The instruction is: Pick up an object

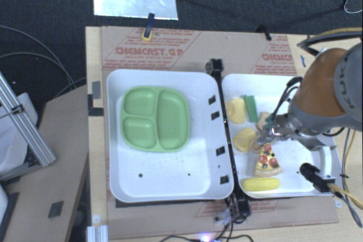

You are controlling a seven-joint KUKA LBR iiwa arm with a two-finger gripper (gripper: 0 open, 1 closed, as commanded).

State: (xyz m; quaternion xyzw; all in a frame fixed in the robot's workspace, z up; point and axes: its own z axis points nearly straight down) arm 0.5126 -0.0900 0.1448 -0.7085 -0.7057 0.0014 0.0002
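1. Camera view, the step in hand: my tool (266, 136) is low in the right white bin (295, 85), in the middle of a cluster of toy food. I cannot tell how far open it is, and I see nothing clearly caught in it.

2. Camera view, the candidates: a pale yellow rounded lump (245, 139) sits just left of the tool, a small plastic pizza slice with red toppings (266, 161) just below it, a yellow toy corn cob (261, 183) near the bin's front wall, and further back a second yellowish piece (236, 110) beside a green flat stick (250, 105). The lump or the slice looks to me like the likely target.

3. Doing it well: I judge the pieces are crowded, so I should come straight down over one piece and close on its narrow side, so a neighbour is not nudged or pinched along with it.

4. Edges: the wall between the bins lies close on the left of the cluster, and the corn cob almost touches the front wall.

5. Open room: the right part of this bin's floor is bare, though my own arm hangs over it. The left white bin (119, 178) holds a green divided plastic plate (155, 119), with bare floor in front. Lifting straight up looks safest over the worktop (170, 48).
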